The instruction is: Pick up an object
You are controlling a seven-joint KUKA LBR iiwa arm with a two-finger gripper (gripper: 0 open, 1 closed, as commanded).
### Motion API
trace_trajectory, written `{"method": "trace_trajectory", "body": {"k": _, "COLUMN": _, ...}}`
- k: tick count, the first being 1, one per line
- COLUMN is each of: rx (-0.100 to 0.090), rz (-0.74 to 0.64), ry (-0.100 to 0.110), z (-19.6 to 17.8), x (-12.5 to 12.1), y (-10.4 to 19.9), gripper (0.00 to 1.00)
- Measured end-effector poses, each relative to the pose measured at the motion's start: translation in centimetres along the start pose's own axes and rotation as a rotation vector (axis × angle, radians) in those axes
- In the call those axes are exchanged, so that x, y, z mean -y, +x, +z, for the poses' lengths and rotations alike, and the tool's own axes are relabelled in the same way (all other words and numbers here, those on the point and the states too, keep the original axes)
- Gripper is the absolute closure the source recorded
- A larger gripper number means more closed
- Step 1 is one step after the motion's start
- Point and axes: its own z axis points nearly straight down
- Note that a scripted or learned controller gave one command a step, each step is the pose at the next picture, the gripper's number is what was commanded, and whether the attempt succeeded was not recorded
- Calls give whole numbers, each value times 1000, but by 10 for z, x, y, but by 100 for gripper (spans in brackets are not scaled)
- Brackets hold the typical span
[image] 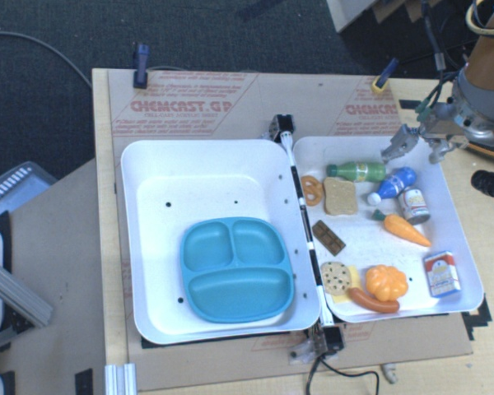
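While hanging over the far edge of the right bin (465, 245), gripper (418, 144) spread open, holding nothing. Nothing picked up yet. Green bottle (356, 171) lying closest, near that far edge. Grab still to do.

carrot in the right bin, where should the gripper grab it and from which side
Grip the carrot across its thick middle, coming straight down from above. It lies flat and slanted, tapering toward the lower right, so the fingers should probably close across its width. The can sits close on its upper side, so keep clear of it.
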Motion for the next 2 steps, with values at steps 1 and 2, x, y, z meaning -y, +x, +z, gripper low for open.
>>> {"method": "trace_trajectory", "body": {"k": 1, "rx": -7, "rz": -6, "ry": -10, "z": 128, "x": 20, "y": -7, "gripper": 0}}
{"method": "trace_trajectory", "body": {"k": 2, "rx": -1, "rz": 1, "ry": 2, "z": 146, "x": 111, "y": 19, "gripper": 0}}
